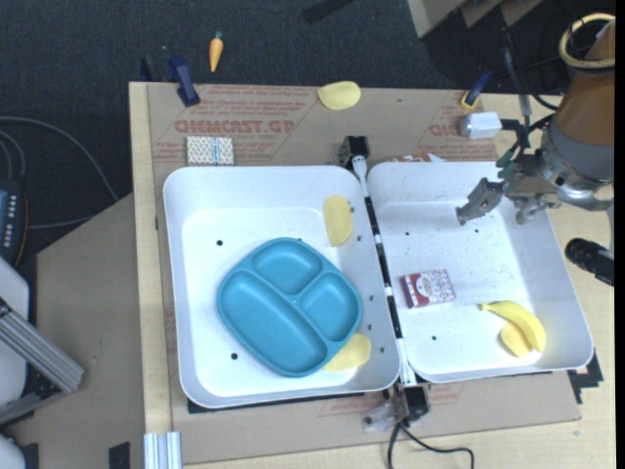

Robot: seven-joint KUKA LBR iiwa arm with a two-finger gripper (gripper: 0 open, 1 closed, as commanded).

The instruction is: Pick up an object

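Observation:
My gripper [503, 205] hangs over the far right part of the right bin [562, 262], open, with nothing between its fingers [478, 203]. In that bin a yellow banana [516, 326] lies near the front right corner. A small red and white packet [428, 288] lies by the bin's left wall. Both sit well in front of the gripper. In the left bin [186, 262] a blue divided plate [288, 305] rests on the floor, with a yellow piece [338, 219] behind it and another yellow piece [350, 353] partly under its front edge.
On the bench behind the bins lie a yellow lemon-like object [339, 95], a patterned card [210, 150], a blue clip [182, 81] and a white box [482, 124]. A toy carrot [216, 52] lies on the dark floor beyond. A black divider [376, 252] runs between the bins.

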